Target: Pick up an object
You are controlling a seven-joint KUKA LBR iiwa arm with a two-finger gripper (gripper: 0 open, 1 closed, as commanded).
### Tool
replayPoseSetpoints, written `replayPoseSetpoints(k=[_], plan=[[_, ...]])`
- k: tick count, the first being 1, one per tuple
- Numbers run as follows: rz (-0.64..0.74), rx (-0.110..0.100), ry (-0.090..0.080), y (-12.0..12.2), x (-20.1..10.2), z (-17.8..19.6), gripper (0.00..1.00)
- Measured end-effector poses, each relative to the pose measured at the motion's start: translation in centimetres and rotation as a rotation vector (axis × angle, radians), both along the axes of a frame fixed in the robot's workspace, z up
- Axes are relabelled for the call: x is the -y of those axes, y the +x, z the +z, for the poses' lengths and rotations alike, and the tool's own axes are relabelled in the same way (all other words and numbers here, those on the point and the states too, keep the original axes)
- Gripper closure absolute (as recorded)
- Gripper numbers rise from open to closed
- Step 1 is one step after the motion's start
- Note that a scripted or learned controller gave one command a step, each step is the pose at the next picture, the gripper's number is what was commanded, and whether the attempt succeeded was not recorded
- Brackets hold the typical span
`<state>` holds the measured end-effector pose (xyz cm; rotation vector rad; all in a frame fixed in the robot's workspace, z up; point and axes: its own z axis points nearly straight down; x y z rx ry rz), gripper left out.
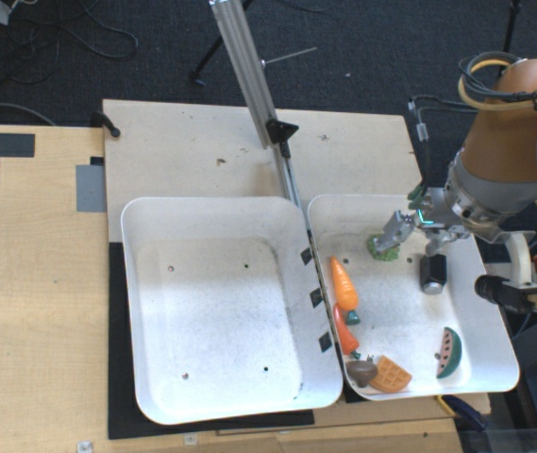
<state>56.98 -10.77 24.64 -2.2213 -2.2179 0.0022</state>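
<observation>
Waffle (392, 377) low in right bin (495, 371)

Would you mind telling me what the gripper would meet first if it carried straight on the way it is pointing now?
The gripper points down and to the view's left, toward the green toy in the right bin. That toy looks first in line, already right at the fingertips, though depth is hard to judge from this slant.

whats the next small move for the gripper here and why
Probably a short descent onto the green object in the right bin. The gripper sits just above and beside it, nothing visibly between the fingers, and that item lies apart from the carrot.
</observation>
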Motion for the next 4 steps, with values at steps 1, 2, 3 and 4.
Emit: replayPoseSetpoints(k=[1, 2, 3, 4], plan=[[0.001, -0.007, 0.001, 0.3, -0.7, -6.1, 0.00], [0.000, -0.006, 0.001, 0.3, -0.7, -10.5, 0.00], [-0.001, 0.003, -0.001, 0.3, -0.8, -15.5, 0.00], [-0.011, 0.003, -0.001, 0.3, -0.5, -14.4, 1.00]])
